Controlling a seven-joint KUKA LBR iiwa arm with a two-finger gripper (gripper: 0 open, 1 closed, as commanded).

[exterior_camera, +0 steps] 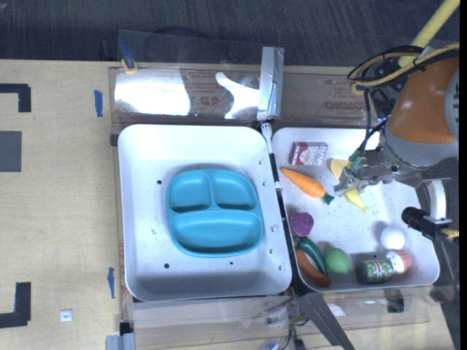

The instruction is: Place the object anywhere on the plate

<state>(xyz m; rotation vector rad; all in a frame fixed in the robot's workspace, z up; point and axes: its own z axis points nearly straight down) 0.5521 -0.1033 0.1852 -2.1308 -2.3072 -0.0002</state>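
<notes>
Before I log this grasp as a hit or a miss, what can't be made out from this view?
- Gripper: its grey body covers the fingertips, so whether anything is held cannot be told.
- Yellow item: partly under the gripper; its full shape is hidden.
- Red box: label too small to read.
- Dark can: label too blurred to read.
- Arm: cut off by the right edge.

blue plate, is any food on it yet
No, the blue plate sits bare in the left bin; the carrot lies in the right bin.
</notes>
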